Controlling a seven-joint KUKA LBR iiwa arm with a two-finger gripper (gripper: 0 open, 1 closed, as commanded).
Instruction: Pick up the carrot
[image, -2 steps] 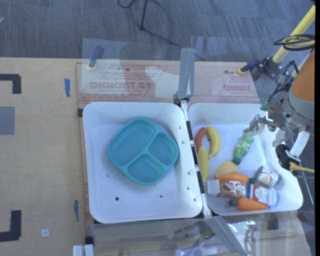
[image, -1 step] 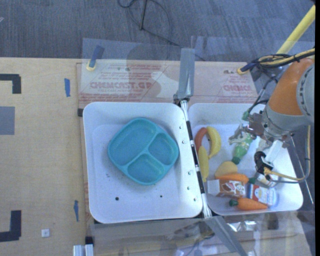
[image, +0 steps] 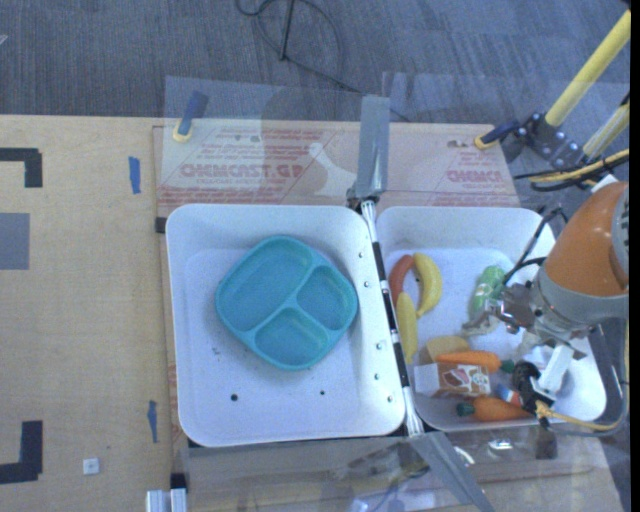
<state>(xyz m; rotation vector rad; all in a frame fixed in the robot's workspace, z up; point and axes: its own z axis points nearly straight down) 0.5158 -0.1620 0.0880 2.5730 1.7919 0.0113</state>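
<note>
Carrot (image: 497, 407) is lying down at roughly 6 o'clock in the right bin (image: 452, 216), close to the near wall, orange body pointing toward 3 o'clock with what looks like a little green stub on its 9 o'clock end. So as far as I can judge, the pick hasn't happened yet: it's flat on the bin floor and nothing is wrapped around it. The gripper (image: 497, 315) hangs over the same bin, more toward the 3 o'clock side, near a green thing (image: 489, 283), and the carrot sits at about 6 o'clock from it, apart from it, not touching. Honestly I can't tell whether the gripper is released or clenched; from this angle it's just a blur of metal bits under the orange band of the arm (image: 598, 250). I don't see anything clearly held in it. It's crowded in there too: a small carton (image: 462, 380) sits just beside the carrot at its 11 o'clock, there's another orange piece (image: 470, 358) above that which I can't identify, and a banana (image: 429, 282) lies further up toward 11 o'clock in the bin. What's left, I'd say, is basically everything: get over the carrot, come down, close on it, lift. The left bin (image: 200, 400) with the teal plate (image: 286, 301) isn't part of it.
</note>
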